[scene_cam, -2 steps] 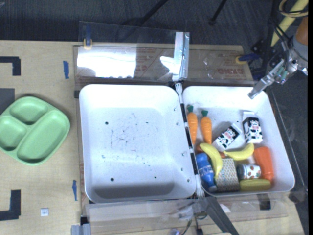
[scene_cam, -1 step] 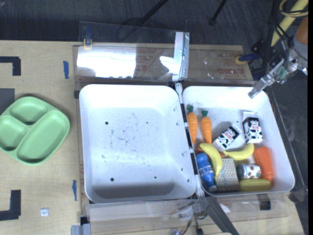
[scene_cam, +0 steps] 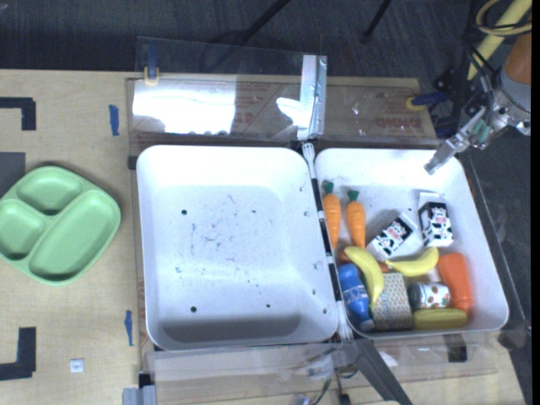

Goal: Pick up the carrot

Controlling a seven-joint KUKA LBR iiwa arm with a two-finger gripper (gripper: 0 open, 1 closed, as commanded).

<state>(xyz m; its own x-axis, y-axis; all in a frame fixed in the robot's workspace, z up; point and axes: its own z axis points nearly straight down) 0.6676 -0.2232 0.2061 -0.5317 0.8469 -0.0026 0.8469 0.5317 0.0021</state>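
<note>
Nearest the camera, along the front wall of the right bin, lie a yellow-green piece, a speckled grey block and a blue bottle that leans on the wall shared with the left bin; just behind them sit a small can with a red and white label whose writing is too small to read, an orange bottle and two bananas, one curving beside the blue bottle, the other lying across toward the orange bottle; further back stand two small cartons with black and white cow-patch printing, no words legible on either.

Two carrots lie side by side at the left of the right bin, both orange with green tops pointing to the back wall; the left carrot rests just beside the dividing wall, the right carrot touches or nearly touches it, and its tip reaches the nearer banana.

The end effector hangs over the back right corner of the right bin, well apart from the carrots, with nothing in its grasp; whether it is parted or closed I cannot tell.

On the desk to the left sits a green divided plate; faint reddish print on the clear sheet behind the bins cannot be read.
</note>
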